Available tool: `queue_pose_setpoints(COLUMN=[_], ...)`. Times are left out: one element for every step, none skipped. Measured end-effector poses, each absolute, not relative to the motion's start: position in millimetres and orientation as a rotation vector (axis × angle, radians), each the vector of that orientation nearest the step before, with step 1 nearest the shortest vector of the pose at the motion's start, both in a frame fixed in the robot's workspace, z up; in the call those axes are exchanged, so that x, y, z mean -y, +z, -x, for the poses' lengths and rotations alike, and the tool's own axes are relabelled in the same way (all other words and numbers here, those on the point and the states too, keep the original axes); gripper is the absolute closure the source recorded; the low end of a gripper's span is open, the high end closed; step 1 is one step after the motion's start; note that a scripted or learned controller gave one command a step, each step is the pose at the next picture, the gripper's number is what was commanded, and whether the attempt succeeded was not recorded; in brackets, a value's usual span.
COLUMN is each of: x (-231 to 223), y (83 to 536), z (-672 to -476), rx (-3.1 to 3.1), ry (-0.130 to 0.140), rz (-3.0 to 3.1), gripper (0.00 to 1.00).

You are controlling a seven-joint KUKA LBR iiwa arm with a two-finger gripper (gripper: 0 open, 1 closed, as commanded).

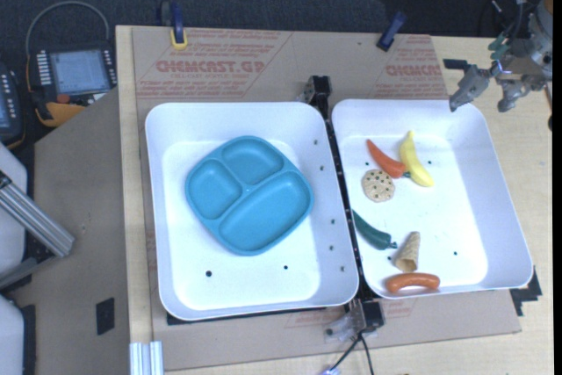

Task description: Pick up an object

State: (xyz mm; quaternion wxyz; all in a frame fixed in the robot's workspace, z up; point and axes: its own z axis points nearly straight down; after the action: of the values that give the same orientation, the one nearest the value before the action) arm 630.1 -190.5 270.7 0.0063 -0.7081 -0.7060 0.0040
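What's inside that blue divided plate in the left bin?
The blue plate shows three bare compartments with no food in them. It rests on the left bin; whatever lies beneath the plate is covered.

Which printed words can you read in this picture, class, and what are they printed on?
"CHEMCAST GP", in red, on the brown board under the left bin, partly blurred.
The same red print repeats on the board behind the right bin, blurred there.
The small screen at far left: too small to read.
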Motion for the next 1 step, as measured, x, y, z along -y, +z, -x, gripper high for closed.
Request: queue_pose_setpoints(x=[189.6], y=[279.1], z=[-632.3], rx=[2.221], ry=[0.001], rz=[2.22], gripper=[0.0])
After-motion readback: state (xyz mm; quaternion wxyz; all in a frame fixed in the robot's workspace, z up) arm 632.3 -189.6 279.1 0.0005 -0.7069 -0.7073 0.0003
